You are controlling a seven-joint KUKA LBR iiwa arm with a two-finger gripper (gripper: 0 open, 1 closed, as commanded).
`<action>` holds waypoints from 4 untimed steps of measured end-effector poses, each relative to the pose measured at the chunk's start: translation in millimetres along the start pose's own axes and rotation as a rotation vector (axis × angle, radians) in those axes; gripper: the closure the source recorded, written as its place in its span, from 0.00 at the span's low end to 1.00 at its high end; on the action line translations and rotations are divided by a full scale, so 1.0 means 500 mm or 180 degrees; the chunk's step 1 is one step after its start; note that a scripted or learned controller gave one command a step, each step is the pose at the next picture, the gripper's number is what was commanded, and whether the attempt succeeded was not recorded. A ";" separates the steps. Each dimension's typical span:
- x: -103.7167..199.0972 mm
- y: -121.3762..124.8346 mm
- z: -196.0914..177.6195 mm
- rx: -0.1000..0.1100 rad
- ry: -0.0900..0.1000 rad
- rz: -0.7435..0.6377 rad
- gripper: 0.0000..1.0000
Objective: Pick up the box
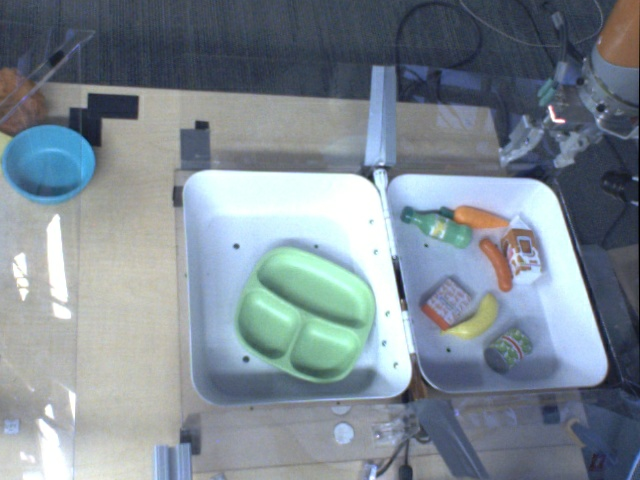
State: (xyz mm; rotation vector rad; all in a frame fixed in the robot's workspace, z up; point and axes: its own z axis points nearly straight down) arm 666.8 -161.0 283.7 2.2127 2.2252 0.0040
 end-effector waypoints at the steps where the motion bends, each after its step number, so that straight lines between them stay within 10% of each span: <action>1: -0.087 -0.101 0.325 0.0003 0.0001 0.0676 0.00; 2: 0.206 0.007 0.193 -0.0006 0.0006 0.1138 0.00; 3: 0.072 0.006 0.219 -0.0005 -0.0001 0.1089 0.00; 4: 0.017 -0.100 0.342 -0.0093 -0.0002 0.0584 0.00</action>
